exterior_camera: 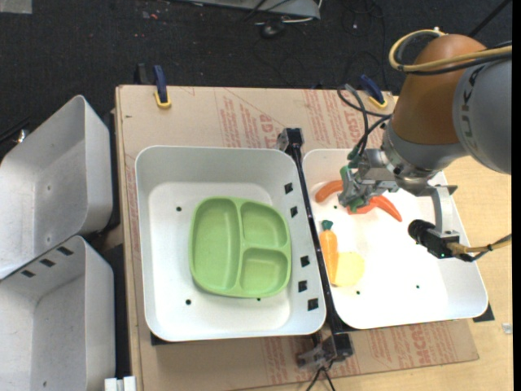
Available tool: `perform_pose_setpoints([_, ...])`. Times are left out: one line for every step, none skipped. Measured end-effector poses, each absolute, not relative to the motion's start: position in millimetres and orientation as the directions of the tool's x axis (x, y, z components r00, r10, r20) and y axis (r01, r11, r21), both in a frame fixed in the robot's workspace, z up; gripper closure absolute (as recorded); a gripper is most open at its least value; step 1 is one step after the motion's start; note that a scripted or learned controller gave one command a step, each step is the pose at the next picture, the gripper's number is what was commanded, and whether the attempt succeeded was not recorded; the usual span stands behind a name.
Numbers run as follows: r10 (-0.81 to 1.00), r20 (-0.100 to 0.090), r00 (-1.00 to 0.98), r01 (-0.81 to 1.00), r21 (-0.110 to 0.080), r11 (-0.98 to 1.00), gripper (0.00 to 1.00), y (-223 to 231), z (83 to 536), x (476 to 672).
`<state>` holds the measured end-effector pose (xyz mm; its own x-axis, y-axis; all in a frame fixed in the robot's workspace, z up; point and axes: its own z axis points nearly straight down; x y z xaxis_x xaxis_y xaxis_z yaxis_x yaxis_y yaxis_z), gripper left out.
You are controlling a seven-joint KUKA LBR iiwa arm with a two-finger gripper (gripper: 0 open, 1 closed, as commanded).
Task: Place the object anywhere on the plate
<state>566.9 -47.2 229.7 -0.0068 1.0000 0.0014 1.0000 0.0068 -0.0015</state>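
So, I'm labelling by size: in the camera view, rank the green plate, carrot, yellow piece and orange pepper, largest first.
1. Green plate, by far.
2. Orange pepper, partly hidden by the gripper, so unsure.
3. Carrot and yellow piece look alike.

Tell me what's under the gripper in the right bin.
Under the gripper lies an orange chili-shaped toy, its ends sticking out either side. Its middle is covered by the gripper, so contact can't be judged. A carrot and a yellow piece lie nearer the camera.
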Motion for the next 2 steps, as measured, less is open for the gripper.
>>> perform_pose_setpoints([1.0,0.002,-0.008,1.0,-0.002,0.008,1.0,6,220,569.0])
perform_pose_setpoints([1.0,0.001,-0.008,1.0,0.0,0.008,1.0,61,212,574.9])
